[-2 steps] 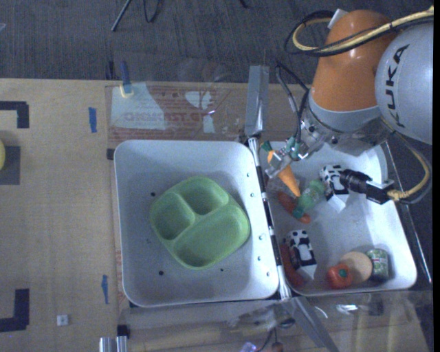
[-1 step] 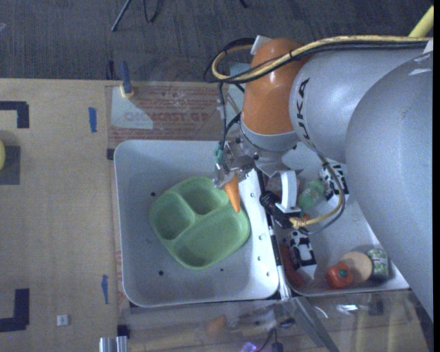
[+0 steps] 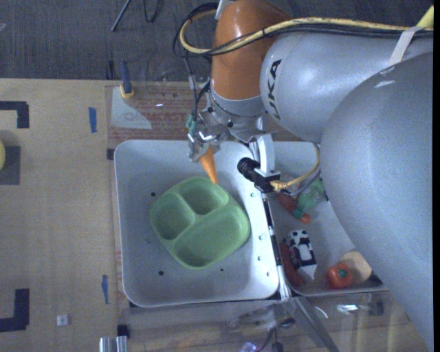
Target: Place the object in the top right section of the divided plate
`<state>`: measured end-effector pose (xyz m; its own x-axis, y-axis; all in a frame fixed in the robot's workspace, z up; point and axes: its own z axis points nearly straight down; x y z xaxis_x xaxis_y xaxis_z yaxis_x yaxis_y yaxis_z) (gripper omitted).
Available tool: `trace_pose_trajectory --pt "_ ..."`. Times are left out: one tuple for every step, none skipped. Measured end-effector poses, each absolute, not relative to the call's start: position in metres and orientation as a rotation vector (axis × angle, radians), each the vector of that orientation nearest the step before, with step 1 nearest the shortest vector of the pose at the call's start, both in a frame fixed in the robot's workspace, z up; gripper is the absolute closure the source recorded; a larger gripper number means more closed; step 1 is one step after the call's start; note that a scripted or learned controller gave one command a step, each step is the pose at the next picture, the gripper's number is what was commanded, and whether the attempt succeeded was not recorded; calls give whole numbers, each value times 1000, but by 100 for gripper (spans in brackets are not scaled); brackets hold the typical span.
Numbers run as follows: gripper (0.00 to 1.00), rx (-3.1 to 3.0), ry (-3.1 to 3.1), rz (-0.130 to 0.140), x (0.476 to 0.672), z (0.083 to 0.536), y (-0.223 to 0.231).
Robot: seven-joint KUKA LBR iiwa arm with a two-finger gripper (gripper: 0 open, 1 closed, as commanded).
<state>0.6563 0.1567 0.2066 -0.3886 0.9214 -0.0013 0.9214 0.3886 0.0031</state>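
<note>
One carrot between jaws.

A wooden bench is filling the left side, its pale top lying flat under even light. Black corner marks are sitting on it near the left edge, and short blue tape strips are sticking to it. A perforated brown board is lying at the bench's far end. Beyond the bench, dark grey floor is stretching across the top, with thin dark legs standing on it.
</note>
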Motion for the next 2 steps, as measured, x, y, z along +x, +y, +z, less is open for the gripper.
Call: trace_pose_trajectory --pt "100 1608 2700 0 643 165 192" --pt "100 1372 2827 0 589 185 134"
